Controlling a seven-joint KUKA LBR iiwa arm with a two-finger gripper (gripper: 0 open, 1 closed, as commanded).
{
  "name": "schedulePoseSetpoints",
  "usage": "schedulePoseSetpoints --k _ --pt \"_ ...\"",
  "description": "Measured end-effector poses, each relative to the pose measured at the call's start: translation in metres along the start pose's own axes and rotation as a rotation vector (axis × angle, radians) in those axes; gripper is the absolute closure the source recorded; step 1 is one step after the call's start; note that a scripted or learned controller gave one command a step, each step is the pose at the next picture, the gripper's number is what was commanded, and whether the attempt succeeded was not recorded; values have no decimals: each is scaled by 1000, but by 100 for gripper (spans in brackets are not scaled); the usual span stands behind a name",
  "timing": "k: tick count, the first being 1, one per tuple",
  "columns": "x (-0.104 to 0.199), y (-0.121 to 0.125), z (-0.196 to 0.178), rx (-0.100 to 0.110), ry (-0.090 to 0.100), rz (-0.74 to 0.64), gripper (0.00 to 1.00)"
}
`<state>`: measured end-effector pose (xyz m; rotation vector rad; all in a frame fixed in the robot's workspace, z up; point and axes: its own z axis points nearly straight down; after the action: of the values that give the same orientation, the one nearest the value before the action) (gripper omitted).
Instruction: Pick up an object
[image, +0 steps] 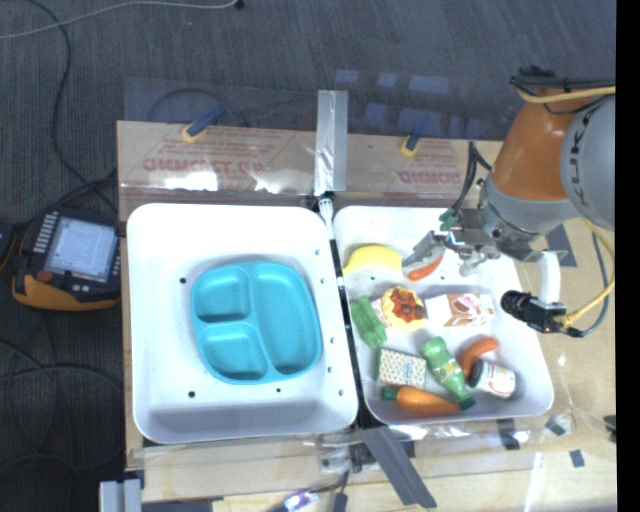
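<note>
Bench (230, 160) inventory, as seen from above. Two shallow white bins stood side by side. Left bin (160, 235): held one turquoise divided tray (258, 320), lying flat near the middle, three compartments facing up. Right bin (535, 385): held a clutter of toy food. Yellow lemon-like piece (372, 259) at the upper left corner. Pizza slice (403, 306) just below it, with a small green vegetable (366, 322) beside it against the left wall. White printed carton (461, 309) near the centre. Sponge-like block (401, 368) and carrot (425, 402) along the front wall. Green bottle (443, 364) between the block and a red sausage (478, 350). Small can (496, 379) in the front right corner, touching the sausage.

Arm: grey with orange band, reached in from the right over the back of the right bin. Gripper (446, 252) hovered at the bin's upper edge, its fingers spread apart. Small red-orange pepper-like item (425, 267) lay directly beneath the left finger; whether it was touched could not be told, and it was not seen pinched between the fingers.
</note>
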<state>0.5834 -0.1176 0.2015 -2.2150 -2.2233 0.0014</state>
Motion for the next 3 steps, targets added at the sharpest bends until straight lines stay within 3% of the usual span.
schedulePoseSetpoints --k 1,2,3 --pt "11 50 97 -23 -8 71 0" --pt "14 83 102 22 -3 154 0" --pt "16 15 113 -10 3 479 0"
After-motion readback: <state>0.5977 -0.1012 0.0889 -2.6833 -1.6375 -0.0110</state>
